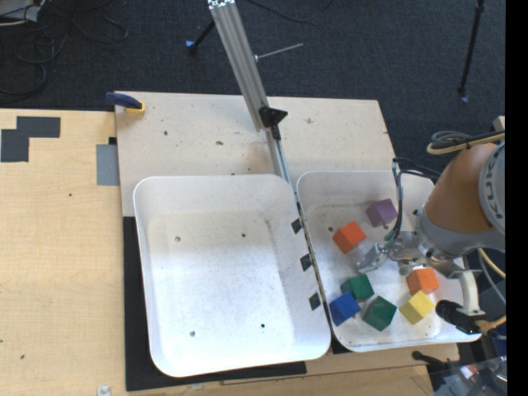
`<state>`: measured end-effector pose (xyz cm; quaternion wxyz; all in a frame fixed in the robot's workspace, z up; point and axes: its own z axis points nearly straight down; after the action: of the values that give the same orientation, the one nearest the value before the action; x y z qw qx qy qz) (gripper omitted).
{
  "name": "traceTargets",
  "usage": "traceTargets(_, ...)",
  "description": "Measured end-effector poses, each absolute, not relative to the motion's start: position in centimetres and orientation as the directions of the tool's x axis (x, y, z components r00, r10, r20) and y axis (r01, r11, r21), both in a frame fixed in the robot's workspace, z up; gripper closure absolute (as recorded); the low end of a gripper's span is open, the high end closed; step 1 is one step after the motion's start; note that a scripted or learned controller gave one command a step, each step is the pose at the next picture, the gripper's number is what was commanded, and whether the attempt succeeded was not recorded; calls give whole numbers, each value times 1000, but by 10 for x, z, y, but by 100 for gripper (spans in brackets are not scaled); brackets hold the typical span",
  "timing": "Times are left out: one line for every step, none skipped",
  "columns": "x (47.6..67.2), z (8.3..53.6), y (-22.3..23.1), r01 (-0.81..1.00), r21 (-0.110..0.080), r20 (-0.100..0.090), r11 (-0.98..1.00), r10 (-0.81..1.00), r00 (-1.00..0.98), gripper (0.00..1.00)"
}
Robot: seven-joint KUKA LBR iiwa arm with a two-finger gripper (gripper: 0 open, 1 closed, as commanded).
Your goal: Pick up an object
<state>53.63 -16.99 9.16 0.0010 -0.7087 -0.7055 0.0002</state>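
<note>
Several small blocks lie in the right bin point(330, 186): an orange block point(349, 237), a purple block point(381, 213), a green block point(359, 286), a blue block point(344, 307), a dark green block point(379, 313), a yellow block point(417, 307) and a second orange block point(423, 280). My gripper point(373, 259) hangs low inside this bin, among the blocks. It is just right of and below the first orange block and above the green one. I see no block held in it. The arm's orange band point(460, 195) covers the bin's right side.
The left bin point(165, 190) lies beside the right one, joined by black clips along the shared wall. A slanted metal bar point(246, 64) rises behind the bins. Cables and a black bracket point(458, 313) crowd the right bin's near right corner.
</note>
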Motion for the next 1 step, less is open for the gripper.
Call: traceTargets(536, 102, -171, 1000, -3, 3, -10, 1000, 10, 100)
